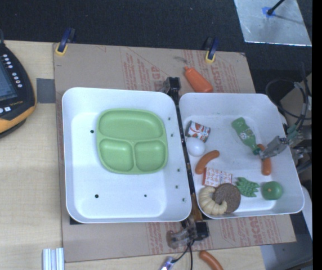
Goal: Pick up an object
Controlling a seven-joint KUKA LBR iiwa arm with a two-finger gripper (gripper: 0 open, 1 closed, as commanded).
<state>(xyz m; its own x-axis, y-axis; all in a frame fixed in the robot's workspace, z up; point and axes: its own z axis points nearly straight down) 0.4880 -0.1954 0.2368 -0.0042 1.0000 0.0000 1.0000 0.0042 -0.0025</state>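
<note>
At the right wall of the right bin [228, 101] a small orange-red sausage [266, 164] lies on the floor, and the tool [274, 146] is just above it at the bin's right edge, its grey tip touching or nearly touching the sausage's upper end; whether the tool is apart or together cannot be told from this slanted look, and nothing is seen clamped in it. Just left of the tool lies a green bottle [244, 133], tilted with its neck pointing down and right toward the sausage. Nearer the front wall sits a round green fruit [272, 190], and beside it to the left a leafy green piece [247, 187]. Further left, in the front corner, a dark brown round cookie [227, 197] rests partly on a pale ring-shaped pastry [208, 201], with a small red-and-white card [217, 176] just above them. A second, larger orange sausage [207, 158] lies aslant near the bin's left wall, just below a white egg [195, 147] and a small printed carton [198, 130]. The left bin [76, 151] holds a light green divided plate [132, 140] with three compartments. Both bins rest on a brown cardboard sheet [121, 66] on the wooden counter [14, 184]. Behind the right bin an orange carrot-like piece [197, 80] lies on the cardboard, and a teach pendant [3, 91] with a dark screen sits at the counter's left edge.
</note>
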